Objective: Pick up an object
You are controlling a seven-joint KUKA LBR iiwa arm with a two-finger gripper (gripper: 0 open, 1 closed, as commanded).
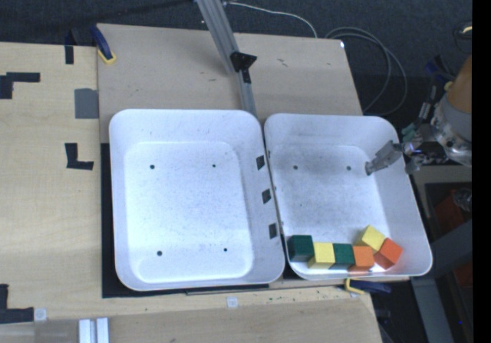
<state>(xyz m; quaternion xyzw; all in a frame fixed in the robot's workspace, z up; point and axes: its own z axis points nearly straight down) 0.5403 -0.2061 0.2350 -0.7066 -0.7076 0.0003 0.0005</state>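
Observation:
Several small blocks lie along the near edge of the right bin [330,130]: a dark green block [301,247], a yellow block [324,253], a green block [343,255], an orange block [362,258], a yellow block [373,238] and an orange-red block [388,252]. My gripper [381,158] hangs over the right bin's right rim, well back from the blocks, with one grey finger pointing left into the bin. Nothing shows between its fingers.
The left bin [184,123] sits beside the right one, joined by dark clips. A slanted metal pole [219,19] rises behind the bins. Cables lie at the back right of the bench.

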